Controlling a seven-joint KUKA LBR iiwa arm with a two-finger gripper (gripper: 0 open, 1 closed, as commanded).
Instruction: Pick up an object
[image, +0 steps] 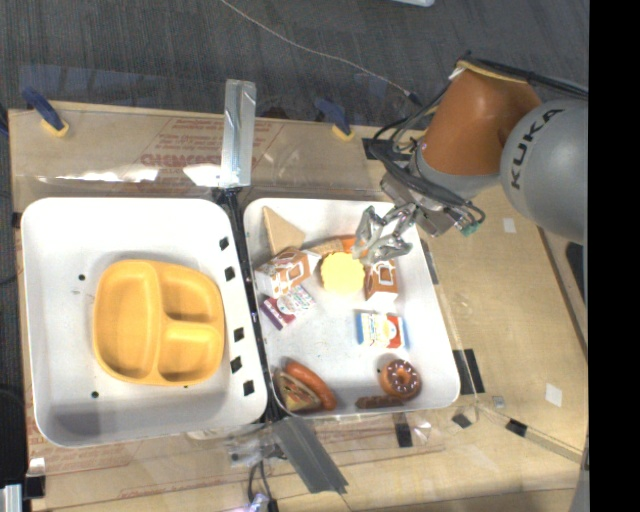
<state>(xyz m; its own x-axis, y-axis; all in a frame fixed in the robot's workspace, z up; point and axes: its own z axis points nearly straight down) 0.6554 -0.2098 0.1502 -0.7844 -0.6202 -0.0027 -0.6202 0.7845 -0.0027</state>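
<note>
We see the claw (383, 238) low in the right bin (437, 340), over a yellow block (340, 272); its grip we cannot tell.

We see a bulky grey rounded arm link (548, 165) with black KUKA lettering, a glossy orange band (470, 125) above our wrist, thin black cables looping beside it, a small metallic silver two-finger pincer (384, 240) with dark fittings

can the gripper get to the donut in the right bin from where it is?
Probably yes. The chocolate donut lies alone near the bin's front right corner, nothing on top of it, while the gripper hangs over the far end.
</note>
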